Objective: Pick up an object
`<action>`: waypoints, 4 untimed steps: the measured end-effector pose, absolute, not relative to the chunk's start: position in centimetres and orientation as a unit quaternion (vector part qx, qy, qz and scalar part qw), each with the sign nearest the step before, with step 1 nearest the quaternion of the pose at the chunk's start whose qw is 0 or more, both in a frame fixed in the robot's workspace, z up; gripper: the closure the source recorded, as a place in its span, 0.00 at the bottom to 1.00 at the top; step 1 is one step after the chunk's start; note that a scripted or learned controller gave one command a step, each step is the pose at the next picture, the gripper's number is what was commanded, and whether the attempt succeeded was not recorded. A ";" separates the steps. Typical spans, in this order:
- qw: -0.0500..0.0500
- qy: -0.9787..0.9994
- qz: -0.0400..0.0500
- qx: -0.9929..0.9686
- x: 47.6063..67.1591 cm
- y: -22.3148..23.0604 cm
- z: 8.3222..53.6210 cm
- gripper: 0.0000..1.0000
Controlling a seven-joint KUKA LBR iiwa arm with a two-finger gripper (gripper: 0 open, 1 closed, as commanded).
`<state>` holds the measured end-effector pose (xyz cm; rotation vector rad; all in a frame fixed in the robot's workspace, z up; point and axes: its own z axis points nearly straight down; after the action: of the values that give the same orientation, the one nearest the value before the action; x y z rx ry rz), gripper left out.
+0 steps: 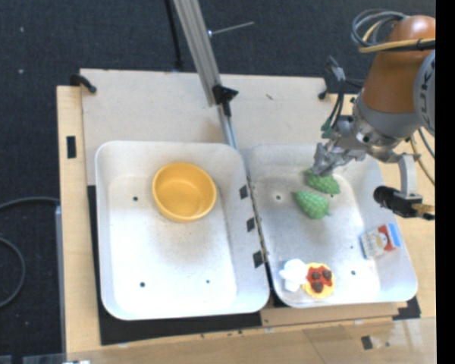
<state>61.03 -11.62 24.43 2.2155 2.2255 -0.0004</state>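
1. Claw (pixel 327 165): positioned over the far part of the right bin (pixel 368 290), pointing down, tips meeting the upper green textured object (pixel 321 182).
2. Claw state: cannot be told; fingertips merge with the green surface, and no gap or clamp is resolvable.
3. Nearest candidate: upper green object, directly beneath the tips, touching or nearly so. Not confirmed as gripped.
4. Second candidate: lower green object (pixel 312 202), just beside the first, down and slightly left of the claw, toward the bin's near edge. Long axis running roughly left to right across the bin.
5. Key relation: target lies straight under the claw, so the coming move is judged to be vertical only, closure then lift, with no sideways correction.
6. Risk: the two green objects touch or almost touch; a closing grip may nudge or drag the lower one.
7. Other items: blue-and-red packet (pixel 381 241) to the lower right of the claw; white and yellow-red toy (pixel 309 277) well below it; yellow bowl (pixel 184 192) far left, in the left bin (pixel 121 294).
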 end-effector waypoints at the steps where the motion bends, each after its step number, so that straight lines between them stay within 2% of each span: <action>1: 0.000 0.709 0.000 0.705 59.5 -7.5 23.8 1.00; 2: -0.001 0.710 0.001 0.704 57.9 -2.5 24.9 1.00; 4: -0.001 0.709 0.000 0.705 54.0 6.0 23.9 1.00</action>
<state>53.97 6.02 23.91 2.2151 2.2300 0.0011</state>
